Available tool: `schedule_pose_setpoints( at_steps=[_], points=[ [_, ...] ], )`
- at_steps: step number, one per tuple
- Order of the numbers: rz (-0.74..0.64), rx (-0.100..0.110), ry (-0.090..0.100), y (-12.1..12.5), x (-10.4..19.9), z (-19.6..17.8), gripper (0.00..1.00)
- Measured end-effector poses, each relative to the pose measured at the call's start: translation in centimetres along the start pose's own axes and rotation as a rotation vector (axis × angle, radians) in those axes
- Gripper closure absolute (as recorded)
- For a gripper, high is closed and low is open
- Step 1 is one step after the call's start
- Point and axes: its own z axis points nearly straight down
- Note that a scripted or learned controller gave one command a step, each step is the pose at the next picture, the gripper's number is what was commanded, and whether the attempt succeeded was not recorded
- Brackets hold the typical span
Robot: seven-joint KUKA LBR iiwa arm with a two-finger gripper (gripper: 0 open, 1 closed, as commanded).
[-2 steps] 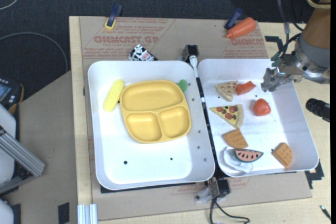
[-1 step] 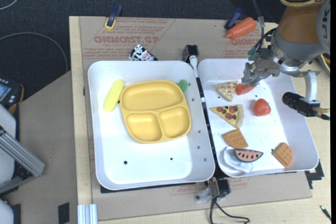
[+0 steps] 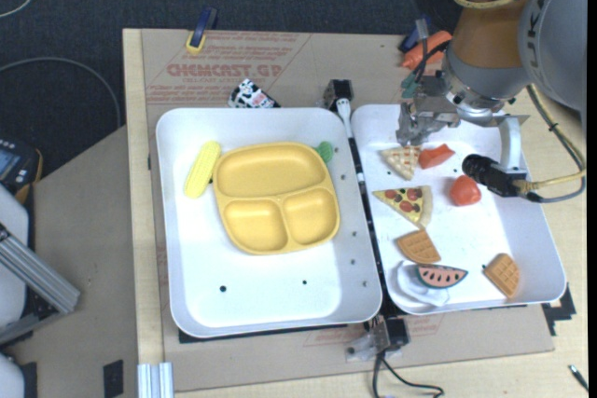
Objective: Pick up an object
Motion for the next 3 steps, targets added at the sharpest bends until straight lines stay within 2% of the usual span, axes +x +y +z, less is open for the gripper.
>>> schedule_pose_setpoints(
  at_steps=[1, 2, 3],
  points=[
    [0.001, -0.002, 0.000, 1.8, 3.8, -2.0, 1.00],
    [0.005, 0.000, -0.003, 3.3, 3.0, -0.8, 1.00],
    [0.005, -0.001, -0.002, 2.5, 3.3, -2.2, 1.00]
  ],
)
